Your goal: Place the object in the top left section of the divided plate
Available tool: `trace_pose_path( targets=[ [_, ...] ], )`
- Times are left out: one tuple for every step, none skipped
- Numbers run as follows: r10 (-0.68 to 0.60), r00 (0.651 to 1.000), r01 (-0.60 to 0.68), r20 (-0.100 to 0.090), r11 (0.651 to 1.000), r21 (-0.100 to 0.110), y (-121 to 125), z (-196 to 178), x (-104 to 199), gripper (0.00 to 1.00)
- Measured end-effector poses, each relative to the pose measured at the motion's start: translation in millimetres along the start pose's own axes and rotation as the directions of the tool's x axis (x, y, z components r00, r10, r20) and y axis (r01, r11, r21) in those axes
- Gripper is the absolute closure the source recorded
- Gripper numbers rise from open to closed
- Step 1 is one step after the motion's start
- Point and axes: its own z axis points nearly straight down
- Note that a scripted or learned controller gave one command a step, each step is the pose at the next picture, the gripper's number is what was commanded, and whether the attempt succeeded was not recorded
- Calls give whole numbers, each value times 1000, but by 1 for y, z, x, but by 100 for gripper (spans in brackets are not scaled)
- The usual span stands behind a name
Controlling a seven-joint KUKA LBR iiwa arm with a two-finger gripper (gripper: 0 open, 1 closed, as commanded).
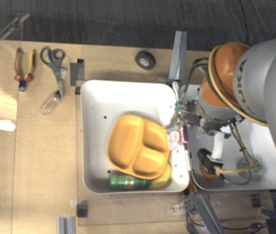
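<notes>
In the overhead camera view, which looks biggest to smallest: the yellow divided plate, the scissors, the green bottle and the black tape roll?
1. Divided plate
2. Scissors
3. Green bottle, partly hidden under the plate, so unsure against the scissors
4. Tape roll

Count of things on the bench

Two white bins (pixel 94 130), one yellow divided plate (pixel 138 146), one green bottle (pixel 126 181), one pair of scissors (pixel 55 65), one pair of pliers (pixel 23 67), one tape roll (pixel 145 60).

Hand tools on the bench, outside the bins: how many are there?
2: red-handled pliers at the bench's far left, and grey scissors just right of them. The arm may hide others.
</notes>
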Motion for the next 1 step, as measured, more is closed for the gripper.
trace_pose_path(
  targets=[
    [-91, 996, 91, 1, 996, 3, 6, 2, 77, 0]
  ],
)
